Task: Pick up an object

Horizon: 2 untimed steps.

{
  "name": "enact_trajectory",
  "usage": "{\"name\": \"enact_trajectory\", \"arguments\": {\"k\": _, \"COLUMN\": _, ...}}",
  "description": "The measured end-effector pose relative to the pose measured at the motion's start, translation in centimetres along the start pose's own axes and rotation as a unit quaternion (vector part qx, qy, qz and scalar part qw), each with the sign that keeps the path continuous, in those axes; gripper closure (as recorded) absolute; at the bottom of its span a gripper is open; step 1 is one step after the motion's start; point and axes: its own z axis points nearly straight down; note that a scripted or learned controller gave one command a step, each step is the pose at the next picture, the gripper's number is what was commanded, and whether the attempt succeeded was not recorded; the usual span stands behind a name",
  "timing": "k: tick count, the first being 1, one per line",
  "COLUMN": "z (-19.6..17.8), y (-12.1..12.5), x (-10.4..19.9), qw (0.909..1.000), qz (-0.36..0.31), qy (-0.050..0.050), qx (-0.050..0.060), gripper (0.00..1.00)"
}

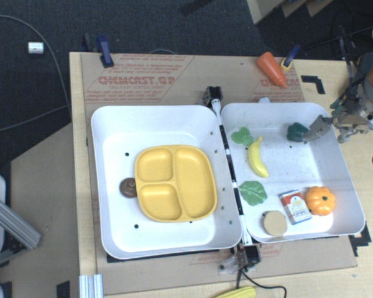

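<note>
The right bin (336, 160) holds several small objects: a yellow banana (257, 157), a dark green piece (296, 131), two green leafy pieces (241, 135) (253, 192), a red and white carton (295, 207), an orange pumpkin (319, 200) and a tan round disc (275, 223). My gripper (331, 131) hangs over the right bin's far right side, just right of the dark green piece. Its fingers (317, 128) stand open with nothing between them.
The left bin (105, 160) holds a yellow compartment plate (174, 183) with a brown round piece (128, 187) at its left edge. An orange carrot (271, 69) lies on the bench behind the right bin. Blue clamps (104, 50) sit at the board's far edge.
</note>
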Motion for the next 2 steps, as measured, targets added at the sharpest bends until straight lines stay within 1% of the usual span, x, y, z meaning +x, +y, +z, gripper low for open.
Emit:
{"name": "enact_trajectory", "arguments": {"k": 1, "z": 10.7, "y": 6.0, "x": 6.4, "qw": 1.0000, "qz": -0.001, "qy": 0.002, "qx": 0.002, "gripper": 0.00}}
{"name": "enact_trajectory", "arguments": {"k": 2, "z": 13.1, "y": 2.0, "x": 10.6, "qw": 1.0000, "qz": 0.000, "qy": 0.001, "qx": 0.002, "gripper": 0.00}}
